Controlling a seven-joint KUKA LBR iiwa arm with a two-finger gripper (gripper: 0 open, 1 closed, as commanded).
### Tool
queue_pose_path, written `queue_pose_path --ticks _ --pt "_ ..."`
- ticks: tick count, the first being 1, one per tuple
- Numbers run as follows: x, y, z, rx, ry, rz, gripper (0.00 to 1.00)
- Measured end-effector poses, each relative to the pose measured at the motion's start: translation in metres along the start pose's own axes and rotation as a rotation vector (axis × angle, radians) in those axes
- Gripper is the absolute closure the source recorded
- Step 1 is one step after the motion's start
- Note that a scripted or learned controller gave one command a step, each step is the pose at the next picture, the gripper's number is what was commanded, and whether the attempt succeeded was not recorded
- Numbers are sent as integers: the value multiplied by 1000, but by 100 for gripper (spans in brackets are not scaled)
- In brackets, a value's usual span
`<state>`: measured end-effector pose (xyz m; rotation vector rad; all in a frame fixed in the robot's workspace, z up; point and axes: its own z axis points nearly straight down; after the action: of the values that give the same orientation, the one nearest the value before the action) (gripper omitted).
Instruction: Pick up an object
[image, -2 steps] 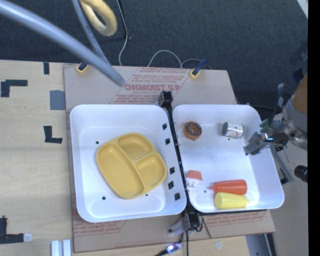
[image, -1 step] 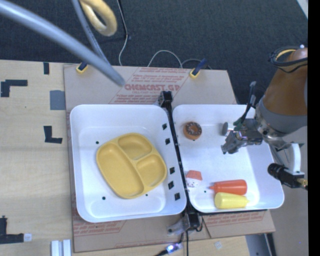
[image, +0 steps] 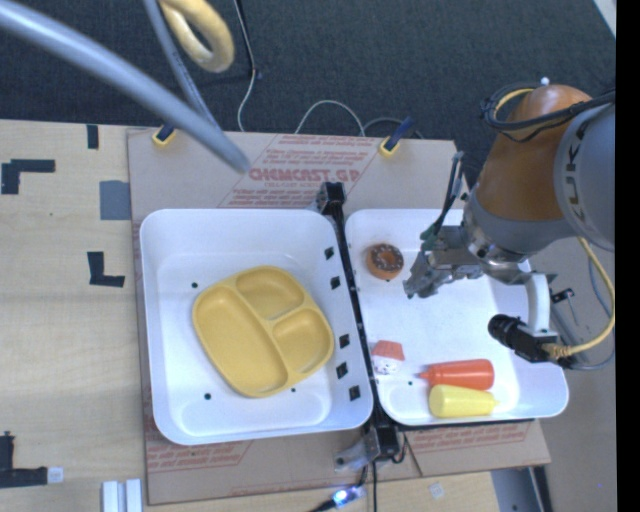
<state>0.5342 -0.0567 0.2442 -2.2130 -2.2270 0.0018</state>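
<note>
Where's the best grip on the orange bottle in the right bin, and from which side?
Judging by its pose, take the orange bottle across its round body at mid-length, from straight above. It lies flat, long axis across the right bin, with the yellow bottle tight alongside, so that finger has little room.

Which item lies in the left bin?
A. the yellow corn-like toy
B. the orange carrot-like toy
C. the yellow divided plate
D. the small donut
C: the yellow divided plate lies in the left bin; the other items sit in the right bin.
</note>
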Motion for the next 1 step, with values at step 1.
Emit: queue_pose_path --ticks 1 --pt "50 10 16 1 -1 1 100"
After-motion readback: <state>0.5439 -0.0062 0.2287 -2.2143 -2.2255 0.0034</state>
